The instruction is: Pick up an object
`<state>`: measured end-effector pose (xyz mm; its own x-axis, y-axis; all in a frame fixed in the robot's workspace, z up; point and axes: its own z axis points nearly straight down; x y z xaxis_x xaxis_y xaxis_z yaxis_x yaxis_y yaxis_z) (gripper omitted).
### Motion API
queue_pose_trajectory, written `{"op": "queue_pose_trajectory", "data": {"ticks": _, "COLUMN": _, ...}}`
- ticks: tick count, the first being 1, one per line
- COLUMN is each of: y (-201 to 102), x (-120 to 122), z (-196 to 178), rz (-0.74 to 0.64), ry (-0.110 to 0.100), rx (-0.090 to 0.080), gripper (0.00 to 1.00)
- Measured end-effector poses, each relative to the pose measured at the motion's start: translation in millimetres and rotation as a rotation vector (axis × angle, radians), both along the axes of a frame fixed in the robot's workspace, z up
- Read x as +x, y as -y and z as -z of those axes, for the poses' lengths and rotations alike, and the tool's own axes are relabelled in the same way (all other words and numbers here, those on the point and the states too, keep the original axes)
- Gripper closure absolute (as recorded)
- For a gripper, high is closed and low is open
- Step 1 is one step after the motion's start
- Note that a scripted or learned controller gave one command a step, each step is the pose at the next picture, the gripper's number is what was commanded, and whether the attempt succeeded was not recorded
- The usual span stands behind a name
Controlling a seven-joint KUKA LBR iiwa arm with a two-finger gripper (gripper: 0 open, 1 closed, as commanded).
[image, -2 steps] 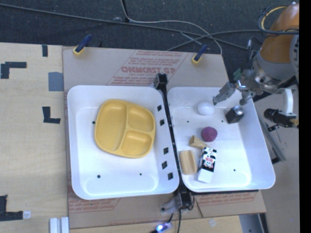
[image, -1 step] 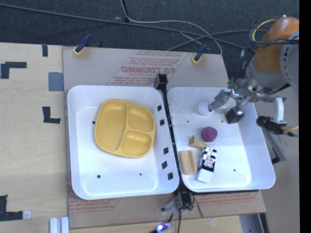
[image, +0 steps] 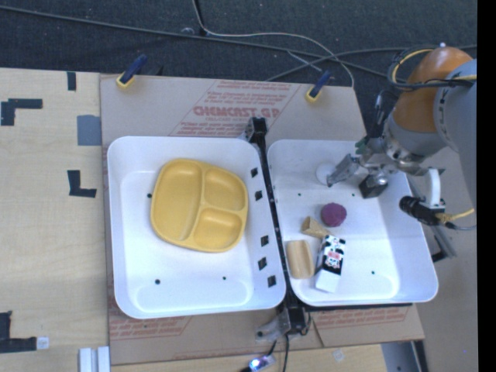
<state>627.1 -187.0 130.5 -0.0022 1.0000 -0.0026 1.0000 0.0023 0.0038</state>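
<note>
While nothing sits between the fingers, the arm hangs over the right bin's upper right part.

tool: tool (image: 358, 170) over the far part of the right bin (image: 403, 281); two fingers spread apart, one pointing left toward the bin's middle, one short and dark on the right; holds nothing.

arm: grey arm (image: 453, 107) with orange band, reaches in from the right.

nearest thing: purple ball (image: 334, 214), below-left of the tool, apart from it, on the bin floor.

ball handling: looks small, light, maybe soft; round, so no long axis and no pointing direction; likely to roll if nudged, so close the fingers across its middle from above.

milk carton: carton (image: 331, 263) with cow print lies flat, long axis running roughly near-to-far with a slight tilt; probably light, stiff card sides, may be slippery; grip across the narrow width.

tan block: block (image: 299, 258) just left of the carton, near or touching it; long axis also near-to-far; looks rigid; tight gap to the carton makes finger entry awkward.

small tan piece: piece (image: 314, 227) between ball and block, near both; shape too small to tell.

left bin: left bin (image: 128, 208) holds a yellow divided plate (image: 199, 204), rigid, wide, a poor fit for these fingers.

table: table (image: 46, 231) carries both bins.
</note>
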Motion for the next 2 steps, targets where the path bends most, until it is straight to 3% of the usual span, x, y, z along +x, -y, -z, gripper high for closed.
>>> {"op": "queue_pose_trajectory", "data": {"ticks": 1, "y": -0.9, "x": 0.6, "z": 46.9, "rz": -0.001, "ry": -0.004, "rx": 0.000, "gripper": 0.00}}
{"op": "queue_pose_trajectory", "data": {"ticks": 2, "y": -0.9, "x": 1.9, "z": 33.7, "rz": -0.002, "ry": 0.001, "rx": -0.001, "gripper": 1.00}}
